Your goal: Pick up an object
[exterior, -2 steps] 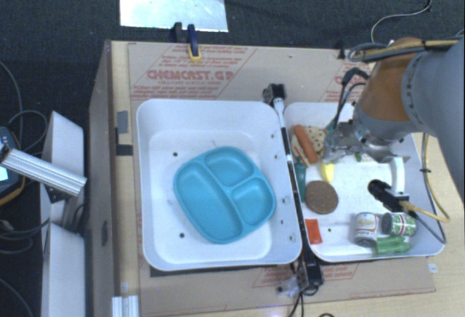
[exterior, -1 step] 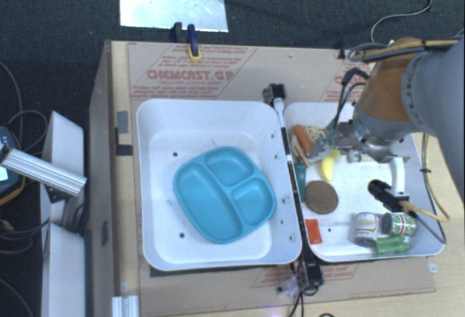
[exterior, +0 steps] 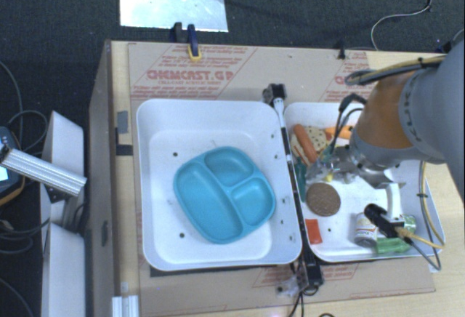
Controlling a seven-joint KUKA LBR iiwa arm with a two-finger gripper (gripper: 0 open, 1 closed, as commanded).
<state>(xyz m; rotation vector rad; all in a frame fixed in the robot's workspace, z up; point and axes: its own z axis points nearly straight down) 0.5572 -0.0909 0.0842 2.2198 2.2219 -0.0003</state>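
Brown round disc (exterior: 323, 199) lies just below the jaws (exterior: 328, 165).

Hidden parts in the right bin

You cannot see the claw's fingertips: the grey wrist covers them at right of centre. The arm (exterior: 407, 119) runs off the frame's right edge and hides part of the right bin (exterior: 341, 246); the orange pieces (exterior: 314, 141) under it are too small to name.
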